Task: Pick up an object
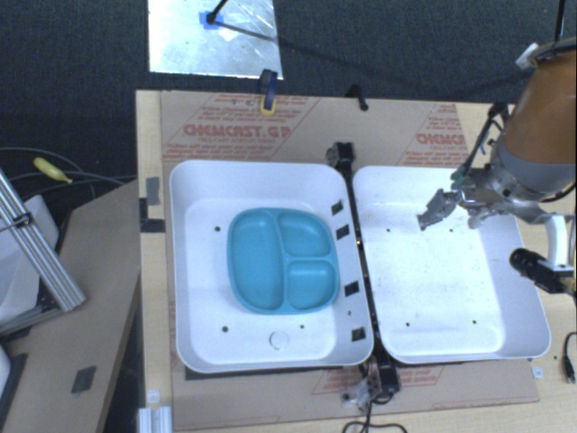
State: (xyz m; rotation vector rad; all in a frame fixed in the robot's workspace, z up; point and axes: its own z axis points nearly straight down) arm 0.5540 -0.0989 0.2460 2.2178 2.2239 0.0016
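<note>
A light blue divided plate (281, 262) with three compartments lies flat in the middle of the left bin (194, 242). My gripper (436, 211) hangs over the upper middle of the right bin (442, 296), coming in from the right on the grey arm with its orange band (541, 106). It is well to the right of the plate, past the divider between the bins. I see no object at its tip.
A small pale round mark (278, 339) sits on the left bin's floor below the plate. Black clips (343, 156) line the seam between the bins. A yellow clamp (268, 93) and a foil sheet (215, 25) lie beyond the bench.
</note>
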